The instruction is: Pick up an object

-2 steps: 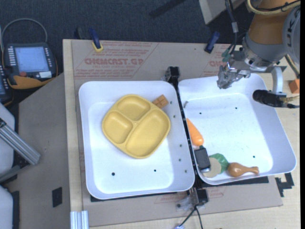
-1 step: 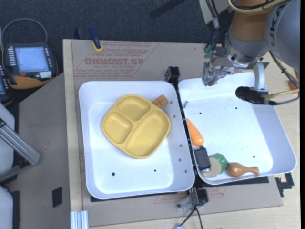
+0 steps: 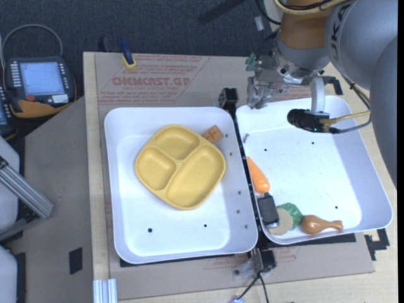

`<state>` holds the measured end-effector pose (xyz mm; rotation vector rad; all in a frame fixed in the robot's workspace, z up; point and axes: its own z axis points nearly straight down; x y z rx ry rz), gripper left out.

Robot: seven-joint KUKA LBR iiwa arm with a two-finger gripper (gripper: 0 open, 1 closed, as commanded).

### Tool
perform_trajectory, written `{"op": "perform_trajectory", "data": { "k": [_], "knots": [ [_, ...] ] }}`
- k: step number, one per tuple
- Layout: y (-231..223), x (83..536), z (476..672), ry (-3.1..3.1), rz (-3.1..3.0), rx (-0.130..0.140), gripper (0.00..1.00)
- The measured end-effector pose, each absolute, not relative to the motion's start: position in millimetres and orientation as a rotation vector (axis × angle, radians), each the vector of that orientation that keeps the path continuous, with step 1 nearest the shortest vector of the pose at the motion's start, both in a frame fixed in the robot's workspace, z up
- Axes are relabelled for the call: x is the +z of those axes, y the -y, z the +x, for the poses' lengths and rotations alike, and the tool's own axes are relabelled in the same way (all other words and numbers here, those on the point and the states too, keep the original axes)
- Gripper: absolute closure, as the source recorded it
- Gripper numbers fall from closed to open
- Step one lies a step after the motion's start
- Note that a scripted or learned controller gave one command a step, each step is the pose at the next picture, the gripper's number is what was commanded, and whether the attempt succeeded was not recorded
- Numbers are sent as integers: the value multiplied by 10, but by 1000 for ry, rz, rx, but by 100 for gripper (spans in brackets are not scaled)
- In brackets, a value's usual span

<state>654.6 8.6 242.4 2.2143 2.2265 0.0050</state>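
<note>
Camera view: orange carrot, tapered, glossy, against right bin left wall.

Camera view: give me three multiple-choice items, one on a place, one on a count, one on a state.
1. Where does the yellow plastic divided plate lie?
A. in the left white bin
B. in the right white bin
C. on the cardboard outside the bins

2. How many compartments does that plate have?
A. two
B. three
C. five

3. How does the orange toy carrot rest?
A. standing upright in the bin's middle
B. lying on the yellow plate
C. lying flat along the right bin's left wall

Answers:
1. A, the plate sits on the left bin's floor, beside a small brown block.
2. B, two ridges split it into three wells.
3. C, it lies flat by the divider, above a black rectangular object.
</note>
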Motion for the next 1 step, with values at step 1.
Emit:
{"op": "perform_trajectory", "data": {
  "k": [1],
  "knots": [
    [-699,2309,6578,-2228,2215,3,100]
  ]
}}
